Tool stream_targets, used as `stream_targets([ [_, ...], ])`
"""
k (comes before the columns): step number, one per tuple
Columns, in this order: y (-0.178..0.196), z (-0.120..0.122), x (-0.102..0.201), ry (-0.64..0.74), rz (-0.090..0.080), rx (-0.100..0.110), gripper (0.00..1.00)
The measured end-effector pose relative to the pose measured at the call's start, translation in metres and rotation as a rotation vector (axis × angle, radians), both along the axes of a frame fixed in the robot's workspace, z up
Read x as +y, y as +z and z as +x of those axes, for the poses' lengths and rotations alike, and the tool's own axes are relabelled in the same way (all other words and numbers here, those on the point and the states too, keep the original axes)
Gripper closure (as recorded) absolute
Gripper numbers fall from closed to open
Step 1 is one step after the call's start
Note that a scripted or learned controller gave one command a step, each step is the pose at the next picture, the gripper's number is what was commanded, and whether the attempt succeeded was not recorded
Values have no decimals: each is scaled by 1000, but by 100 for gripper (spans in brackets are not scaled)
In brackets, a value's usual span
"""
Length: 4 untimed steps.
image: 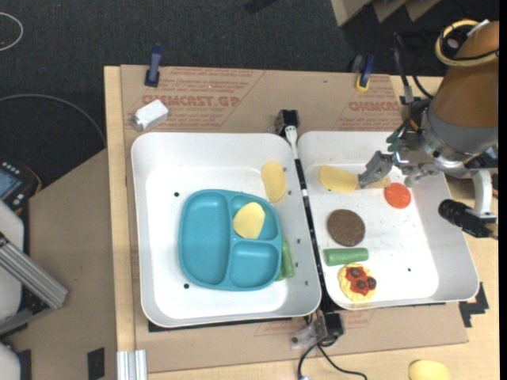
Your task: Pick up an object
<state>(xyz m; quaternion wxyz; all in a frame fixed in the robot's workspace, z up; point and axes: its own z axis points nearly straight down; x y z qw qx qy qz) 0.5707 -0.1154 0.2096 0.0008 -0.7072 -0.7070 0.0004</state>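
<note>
inside left bin: blue tray holding yellow piece.

teal tray, brown disc, orange ball

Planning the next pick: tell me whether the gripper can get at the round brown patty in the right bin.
Probably yes. The round brown patty lies flat in the right bin, apart from its neighbours, with nothing on top. The gripper hovers just above and beyond it, near the yellow piece.

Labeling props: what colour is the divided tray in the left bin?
Teal blue: the divided tray shows best in the camera view.
</note>
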Motion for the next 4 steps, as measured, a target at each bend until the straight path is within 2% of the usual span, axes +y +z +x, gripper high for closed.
stream_targets([
  [1, -74, -59, -2, -2, 2, 10, 0],
  [2, 92, -85, 31, 5, -1, -19, 0],
  [3, 244, -92, -76, -9, -12, -23, 0],
  [4, 332, -92, -111, -3, -9, -15, 0],
])
